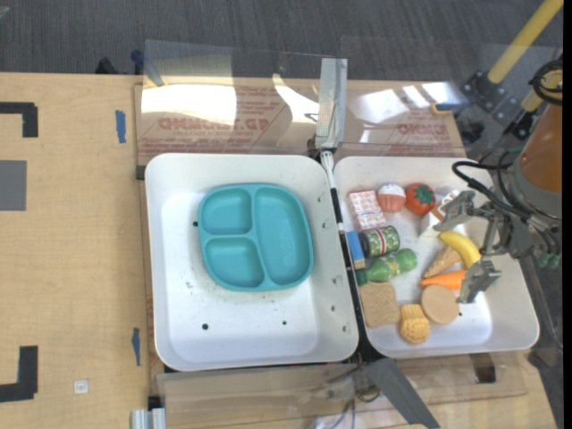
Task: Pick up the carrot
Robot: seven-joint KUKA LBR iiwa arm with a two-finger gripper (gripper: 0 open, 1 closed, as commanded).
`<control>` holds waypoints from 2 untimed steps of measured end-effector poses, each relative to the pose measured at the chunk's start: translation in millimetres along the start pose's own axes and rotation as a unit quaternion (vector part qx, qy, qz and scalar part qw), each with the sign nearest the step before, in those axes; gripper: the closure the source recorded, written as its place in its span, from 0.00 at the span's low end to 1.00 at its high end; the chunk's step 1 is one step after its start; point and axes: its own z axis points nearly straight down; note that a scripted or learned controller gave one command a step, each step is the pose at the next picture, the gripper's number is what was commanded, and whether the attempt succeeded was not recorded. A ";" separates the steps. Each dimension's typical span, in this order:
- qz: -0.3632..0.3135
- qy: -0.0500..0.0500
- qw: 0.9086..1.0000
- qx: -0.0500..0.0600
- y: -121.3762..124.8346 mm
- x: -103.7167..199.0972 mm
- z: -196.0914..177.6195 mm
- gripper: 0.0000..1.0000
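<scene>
A: Start at the 9 o'clock side. What's there?

B: The left bin (170, 266) carries a teal divided plate (256, 237) and nothing to do with the job. The right bin (514, 324) has the toy food: a can (381, 239) and a green vegetable (391, 264) near its left wall, a tomato (420, 198) toward 12 o'clock, corn (414, 324) toward 6.

A: And the carrot?

B: The carrot (444, 280) lies on the bin floor toward 3 o'clock of that pile, just below the banana (459, 248) and touching the tan round slice (440, 306).

A: Does the pincer have it?

B: No. The pincer (471, 244) hangs over the banana and carrot with its fingers spread, one at 12 o'clock, one at 6, nothing between them.

A: So which step?

B: I'd judge the approach, before the grasp. Next it needs to centre over the carrot, clear of the banana, go down, then close across the carrot's narrow width.
</scene>
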 end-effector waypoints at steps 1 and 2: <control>-0.026 -0.025 0.999 0.005 6.5 6.9 108.1 0.00; 0.005 -0.030 1.000 0.005 17.9 -5.2 116.4 0.00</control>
